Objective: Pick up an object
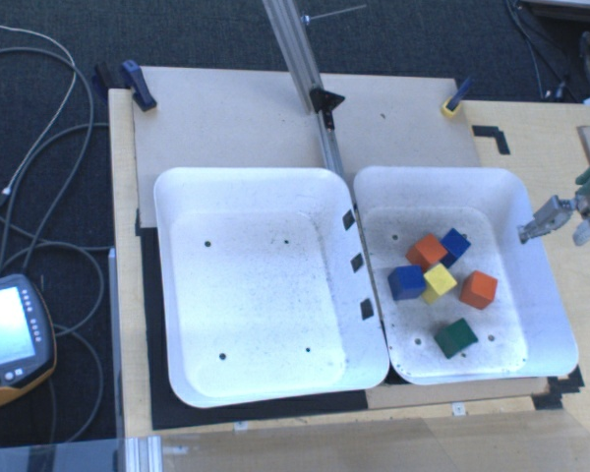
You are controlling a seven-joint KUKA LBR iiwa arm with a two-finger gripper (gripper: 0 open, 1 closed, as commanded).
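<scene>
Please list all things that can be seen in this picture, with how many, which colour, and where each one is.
bins: 2, white, side by side on the bench
orange blocks: 2, orange, right bin, one upper left of the group, one at its right
blue blocks: 2, blue, right bin, one at the group's left, one at its top
yellow block: 1, yellow, right bin, middle of the group
green block: 1, green, right bin, apart, nearest the front
clamps: 2, blue, back corners of the board
pendant: 1, orange and grey, floor at left
gripper: 1, grey, over the right bin's right rim, holding nothing visible
</scene>
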